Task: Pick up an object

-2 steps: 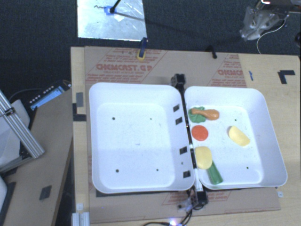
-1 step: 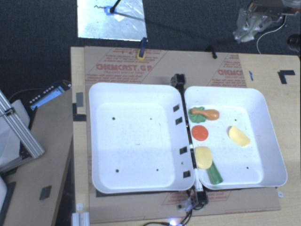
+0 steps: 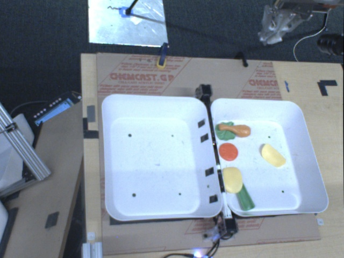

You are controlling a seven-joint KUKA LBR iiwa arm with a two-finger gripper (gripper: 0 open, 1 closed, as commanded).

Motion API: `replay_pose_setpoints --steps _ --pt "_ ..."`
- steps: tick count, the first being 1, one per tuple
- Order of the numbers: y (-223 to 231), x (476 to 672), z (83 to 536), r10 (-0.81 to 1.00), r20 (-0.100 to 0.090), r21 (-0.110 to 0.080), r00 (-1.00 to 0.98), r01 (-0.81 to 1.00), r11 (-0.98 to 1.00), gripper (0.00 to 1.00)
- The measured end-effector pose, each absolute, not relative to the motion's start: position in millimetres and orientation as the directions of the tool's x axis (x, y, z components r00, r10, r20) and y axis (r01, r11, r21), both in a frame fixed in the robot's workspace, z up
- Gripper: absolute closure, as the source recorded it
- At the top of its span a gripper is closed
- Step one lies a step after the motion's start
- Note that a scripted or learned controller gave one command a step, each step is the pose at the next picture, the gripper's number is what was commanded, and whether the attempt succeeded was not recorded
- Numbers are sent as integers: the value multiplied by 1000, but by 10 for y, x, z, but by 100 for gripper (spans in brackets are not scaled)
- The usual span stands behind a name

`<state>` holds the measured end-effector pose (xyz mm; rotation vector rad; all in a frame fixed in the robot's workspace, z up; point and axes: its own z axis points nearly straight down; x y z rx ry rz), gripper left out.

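Observation:
The right bin (image 3: 301, 144) holds several small toys. An orange carrot-like piece with a green end (image 3: 234, 129) lies near its top left. Below it sits a flat red-orange disc (image 3: 229, 151). A yellow oval piece (image 3: 273, 155) lies toward the bin's middle right. A yellow and green corn-like piece (image 3: 236, 186) rests at the bottom left of that bin. My gripper (image 3: 275, 27) hangs high at the top right of the view, well beyond the bins' far edge, pale and blurred.
The left bin (image 3: 156, 155) adjoins the right one along a black clipped seam (image 3: 214, 155). A shiny metal sheet (image 3: 128, 14) lies at the back. A grey aluminium frame (image 3: 19, 144) stands at the left edge. Cables trail at the top right (image 3: 312, 39).

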<state>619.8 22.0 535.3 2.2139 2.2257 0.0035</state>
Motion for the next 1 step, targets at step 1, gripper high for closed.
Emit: replay_pose_setpoints --steps 1 --pt "405 6245 5354 1000 0 3 -5 1000 5 100"
